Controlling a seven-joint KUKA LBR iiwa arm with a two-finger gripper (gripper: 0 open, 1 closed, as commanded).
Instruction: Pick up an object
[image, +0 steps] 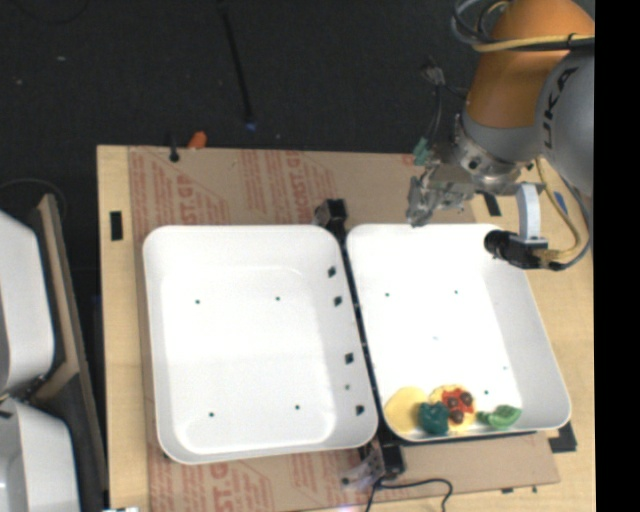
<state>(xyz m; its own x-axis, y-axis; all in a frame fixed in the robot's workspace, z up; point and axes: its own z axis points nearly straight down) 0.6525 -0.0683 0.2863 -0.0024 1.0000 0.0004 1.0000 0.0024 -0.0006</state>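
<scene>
My gripper (420, 213) hangs at the far rim of the right bin (450, 310), near its back left corner, with nothing seen between its fingers. A cluster of small things lies at that bin's near edge: a pale yellow round piece (402, 407), a teal toy (433, 418), a red and dark piece (458, 400) and a green piece (500, 415). The gripper is well away from them, across the whole depth of the bin.
The left bin (250, 340) lies beside the right one, with black clips (345, 300) along the seam between them. Both rest on a brown cardboard sheet (230, 185) over the bench. White equipment (25, 300) stands at the far left.
</scene>
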